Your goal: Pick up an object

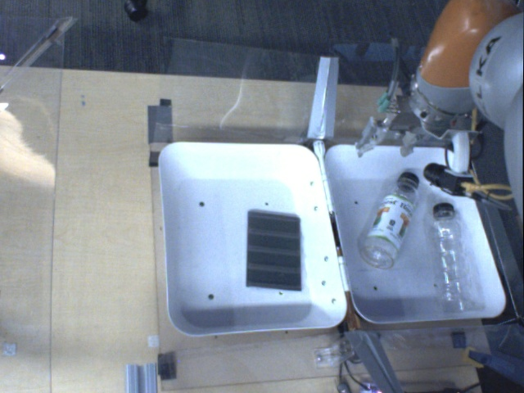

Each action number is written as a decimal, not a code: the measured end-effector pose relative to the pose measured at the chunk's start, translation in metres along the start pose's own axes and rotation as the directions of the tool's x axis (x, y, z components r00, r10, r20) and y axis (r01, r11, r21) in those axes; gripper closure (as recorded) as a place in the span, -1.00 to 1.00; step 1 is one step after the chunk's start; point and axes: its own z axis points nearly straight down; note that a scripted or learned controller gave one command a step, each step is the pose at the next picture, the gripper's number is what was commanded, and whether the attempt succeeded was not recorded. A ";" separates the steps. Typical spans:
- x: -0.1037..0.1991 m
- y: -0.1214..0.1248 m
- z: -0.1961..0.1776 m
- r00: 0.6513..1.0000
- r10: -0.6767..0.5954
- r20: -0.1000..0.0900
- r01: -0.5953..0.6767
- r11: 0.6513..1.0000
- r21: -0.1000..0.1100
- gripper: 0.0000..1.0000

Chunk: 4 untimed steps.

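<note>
A pale wooden bench (90, 244) is carrying two shallow white bins side by side — the left bin (188, 244) and the right bin (352, 178) — their inner rims touching along the middle.

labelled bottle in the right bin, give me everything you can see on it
The labelled bottle is clear plastic with a dark cap and a white wrap label printed in green and orange. It looks empty and lies on its side on the right bin floor, cap toward the far wall, base toward the near edge, slightly tilted. It touches nothing else; a second clear bottle lies apart on its right. The gripper hovers beyond its cap.
</note>
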 end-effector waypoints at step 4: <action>-0.025 -0.080 0.121 1.000 -0.004 0.002 0.004 1.000 -0.007 -1.00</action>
